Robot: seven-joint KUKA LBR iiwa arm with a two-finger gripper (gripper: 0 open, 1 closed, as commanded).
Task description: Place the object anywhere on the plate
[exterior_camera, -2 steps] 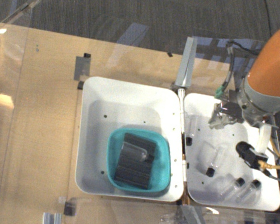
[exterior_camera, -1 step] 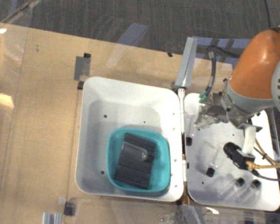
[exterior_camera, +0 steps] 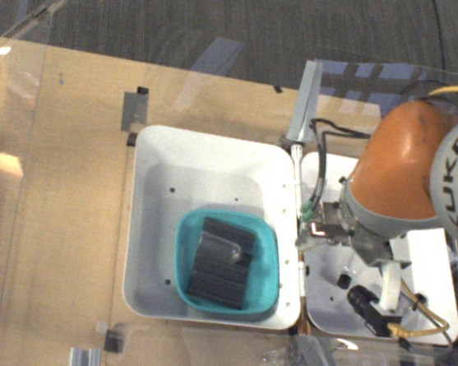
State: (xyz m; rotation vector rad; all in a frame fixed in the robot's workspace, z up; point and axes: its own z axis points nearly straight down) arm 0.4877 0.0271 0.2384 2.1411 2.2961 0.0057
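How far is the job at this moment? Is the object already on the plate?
Done, as it looks: the dark object lies on the teal plate, inside the left bin. In hand: nothing that I can see; the arm is over the right bin, away from the plate. Left: apparently nothing, since any spot on the plate counts.

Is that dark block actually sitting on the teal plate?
Touching. The camera view shows the dark block lying flat inside the teal plate, teal rim visible all around it.
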